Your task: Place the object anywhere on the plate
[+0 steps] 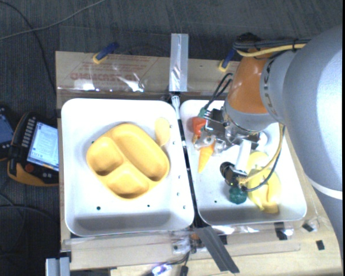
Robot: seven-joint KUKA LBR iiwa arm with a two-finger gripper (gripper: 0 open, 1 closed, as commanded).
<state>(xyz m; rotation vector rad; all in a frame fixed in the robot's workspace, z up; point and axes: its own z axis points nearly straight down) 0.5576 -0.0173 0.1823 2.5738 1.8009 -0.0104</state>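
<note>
Hovering by the right bin's (pixel 288 207) left edge, the tool (pixel 213 140) is just beside an orange carrot (pixel 203 157); I cannot tell whether it is open. The yellow plate (pixel 126 157) fills the left bin (pixel 75 174).

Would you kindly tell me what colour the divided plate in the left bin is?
The plate is plain yellow, best seen in the camera view.

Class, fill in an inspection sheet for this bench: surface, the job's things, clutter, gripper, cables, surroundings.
Surface: left bin and right bin, both white, side by side.
Job's things: yellow plate in left bin, nothing on it.
Clutter: pale piece beside the plate; carrot, banana and green toy in right bin.
Gripper: gripper above right bin, by the carrot.
Cables: black cable on carpet.
Surroundings: handheld controller at left.
</note>
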